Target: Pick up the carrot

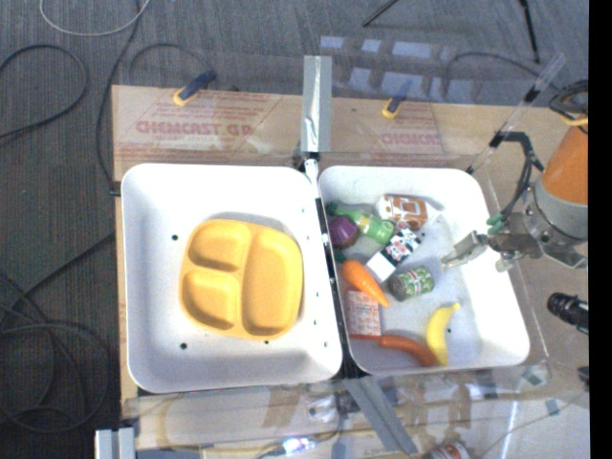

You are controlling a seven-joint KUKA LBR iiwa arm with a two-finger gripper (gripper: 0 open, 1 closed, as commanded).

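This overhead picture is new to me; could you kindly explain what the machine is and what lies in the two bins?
One fixed camera looks down at a slant on a bench. The grey and orange robot arm reaches in from the right; its pincer hangs over the right bin, holding nothing visible. That bin holds the carrot, a banana, a small can, a purple and green vegetable and small packets. The left bin holds a yellow divided tray.
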